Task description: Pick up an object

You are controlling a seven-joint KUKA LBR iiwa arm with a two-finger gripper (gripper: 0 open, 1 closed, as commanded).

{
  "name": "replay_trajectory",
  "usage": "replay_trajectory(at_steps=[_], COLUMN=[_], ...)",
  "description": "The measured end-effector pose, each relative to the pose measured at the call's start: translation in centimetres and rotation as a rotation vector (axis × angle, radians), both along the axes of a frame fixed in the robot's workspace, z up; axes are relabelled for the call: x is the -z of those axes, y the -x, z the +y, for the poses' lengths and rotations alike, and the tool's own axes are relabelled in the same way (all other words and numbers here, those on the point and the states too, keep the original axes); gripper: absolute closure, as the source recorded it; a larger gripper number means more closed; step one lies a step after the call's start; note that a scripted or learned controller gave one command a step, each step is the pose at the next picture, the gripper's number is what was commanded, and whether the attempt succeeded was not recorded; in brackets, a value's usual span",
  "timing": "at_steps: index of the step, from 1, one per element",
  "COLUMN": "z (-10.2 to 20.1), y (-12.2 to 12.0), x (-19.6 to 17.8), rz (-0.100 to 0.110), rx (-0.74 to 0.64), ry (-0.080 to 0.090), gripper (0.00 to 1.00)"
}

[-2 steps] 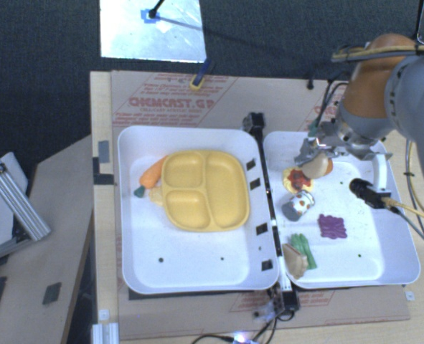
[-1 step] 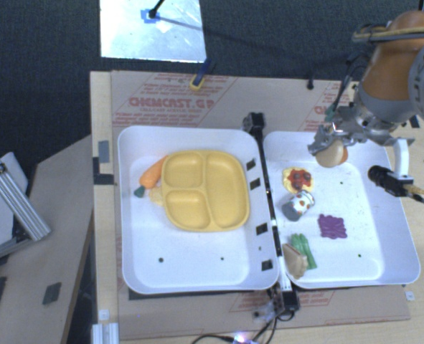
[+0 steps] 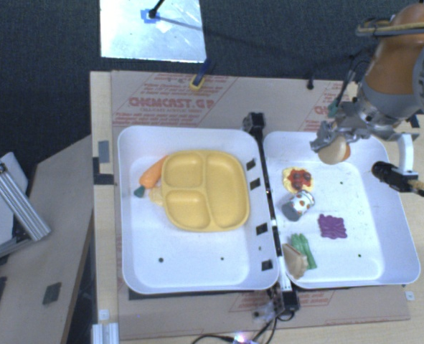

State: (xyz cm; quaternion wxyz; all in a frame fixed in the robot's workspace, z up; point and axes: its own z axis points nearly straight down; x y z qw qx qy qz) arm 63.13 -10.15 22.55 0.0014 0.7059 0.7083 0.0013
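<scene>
My gripper [image 3: 331,143] hangs over the far edge of the right bin [image 3: 391,228], shut on a tan round object [image 3: 336,153] that shows between and just below its fingers. Below it in the same bin lie a yellow piece with red topping [image 3: 298,179], a small grey and white object [image 3: 298,205], a purple bunch of grapes [image 3: 332,226] and a tan and green sandwich-like piece [image 3: 298,255].
The left bin [image 3: 136,264] holds a yellow divided plate [image 3: 201,190] with an orange carrot [image 3: 151,172] at its left rim. A black divider [image 3: 264,192] runs between the bins. The arm reaches in from the upper right.
</scene>
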Motion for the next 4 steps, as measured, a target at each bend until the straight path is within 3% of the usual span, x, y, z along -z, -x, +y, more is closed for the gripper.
replay_trajectory(at_steps=[1,2,3,4], z=[5.2,10.5,15.2,15.4], y=[-0.6,-0.9,-2.6,-2.5], x=[1.0,-0.5,-0.6,0.0], rz=[0.003,0.001,0.001,0.003], rx=[-0.006,-0.007,-0.005,-0.002], ry=[-0.002,-0.003,-0.003,0.000], gripper=[1.00,1.00,1.00,1.00])
